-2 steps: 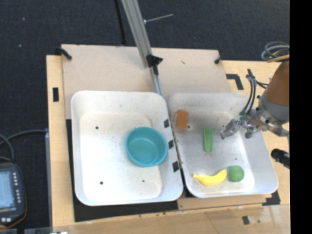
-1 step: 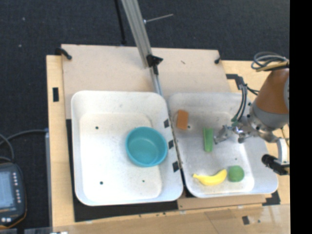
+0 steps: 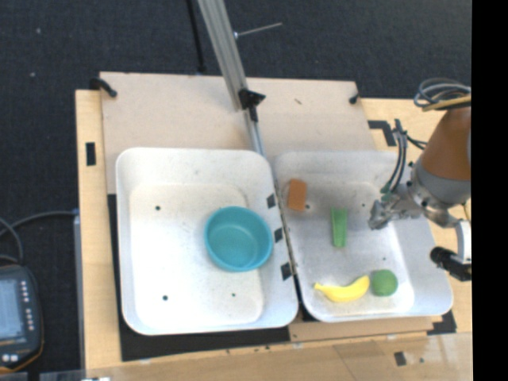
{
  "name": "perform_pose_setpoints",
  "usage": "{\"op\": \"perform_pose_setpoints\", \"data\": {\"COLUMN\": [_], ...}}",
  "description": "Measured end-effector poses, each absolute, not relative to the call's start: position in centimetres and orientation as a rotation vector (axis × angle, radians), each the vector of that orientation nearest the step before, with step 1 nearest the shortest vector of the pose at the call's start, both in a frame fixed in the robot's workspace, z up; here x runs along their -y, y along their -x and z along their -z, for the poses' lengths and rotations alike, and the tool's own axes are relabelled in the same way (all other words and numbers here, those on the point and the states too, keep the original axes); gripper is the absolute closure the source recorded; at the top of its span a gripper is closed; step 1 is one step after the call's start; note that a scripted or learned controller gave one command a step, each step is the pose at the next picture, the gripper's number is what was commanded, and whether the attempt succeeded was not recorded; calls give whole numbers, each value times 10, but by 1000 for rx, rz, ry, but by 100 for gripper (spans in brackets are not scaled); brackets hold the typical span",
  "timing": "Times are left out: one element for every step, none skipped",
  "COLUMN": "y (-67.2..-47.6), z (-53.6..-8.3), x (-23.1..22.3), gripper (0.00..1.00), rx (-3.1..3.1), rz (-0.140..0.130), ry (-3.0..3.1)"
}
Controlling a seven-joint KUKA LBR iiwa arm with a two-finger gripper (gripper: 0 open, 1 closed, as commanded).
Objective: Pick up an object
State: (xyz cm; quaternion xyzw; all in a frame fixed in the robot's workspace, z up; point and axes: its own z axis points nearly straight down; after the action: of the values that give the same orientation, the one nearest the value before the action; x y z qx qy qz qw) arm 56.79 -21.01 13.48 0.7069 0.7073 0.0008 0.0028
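- The arm (image 3: 444,165) is showing a grey body, with a rounded orange band sitting above the wrist.
- Grey cables (image 3: 439,95) are looping above the band, and a dark one is running down beside it.
- The gripper (image 3: 381,215) is looking metallic grey and blocky.

Right bin (image 3: 413,296): open floor centre; green stick (image 3: 339,228), orange block (image 3: 297,195), banana (image 3: 343,290), green ball (image 3: 384,282) obstruct margins.
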Motion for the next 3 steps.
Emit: {"op": "perform_pose_setpoints", "data": {"y": [-563,-562,-563], "z": [-183,-228,-283], "x": [217,217,218], "gripper": [100,100,100], "rx": [-2214,-2219,-2220], "rz": [-4,-5,-5], "ry": [-2219,-2213,-2211]}}
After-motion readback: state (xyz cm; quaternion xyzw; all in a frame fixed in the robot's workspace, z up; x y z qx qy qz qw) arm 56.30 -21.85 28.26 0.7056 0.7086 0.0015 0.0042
